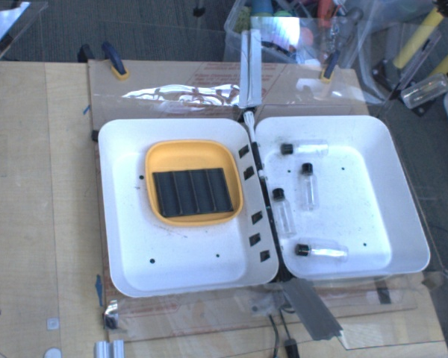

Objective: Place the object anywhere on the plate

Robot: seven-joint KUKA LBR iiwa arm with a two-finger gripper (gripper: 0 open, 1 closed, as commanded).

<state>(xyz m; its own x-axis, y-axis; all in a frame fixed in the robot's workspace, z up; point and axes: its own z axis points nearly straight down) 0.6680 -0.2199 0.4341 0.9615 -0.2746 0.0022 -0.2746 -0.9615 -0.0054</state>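
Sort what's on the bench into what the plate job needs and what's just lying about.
For the job:
- yellow plate in the left bin
- dark ridged block, already lying on the plate

Just lying about:
- four clear vials with black caps in the right bin: top, middle, left, bottom
- blue clamps on the bench's far edge

**Arm and gripper: nothing to be logged**

No pose can be recorded for the arm at this moment. Wrist angle, reach and height cannot be told. The state of the gripper cannot be read, and nothing can be noted as held.
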